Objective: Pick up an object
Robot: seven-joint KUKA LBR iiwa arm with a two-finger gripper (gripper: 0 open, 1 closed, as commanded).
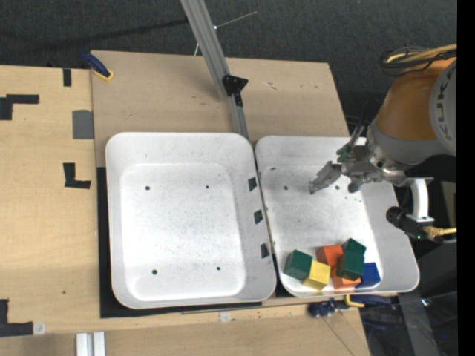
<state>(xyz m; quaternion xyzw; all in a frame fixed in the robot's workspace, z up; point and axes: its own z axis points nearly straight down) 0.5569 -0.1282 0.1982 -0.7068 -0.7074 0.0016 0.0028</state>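
The gripper (335, 180) hangs over the right bin (297, 206), fingers apart and holding nothing. Coloured blocks (334, 264) cluster at that bin's five o'clock corner. The wooden bench (163, 87) sits on dark carpet (312, 13).

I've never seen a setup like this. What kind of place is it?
Likely a robotics lab test bench: a robot arm reaches over two white bins, a pile of coloured blocks sits in the right one, and a metal pole rises above.

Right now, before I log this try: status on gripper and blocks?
Gripper open, holding nothing, above right bin. Blocks clustered at the bin's near edge, untouched. Nothing in between.
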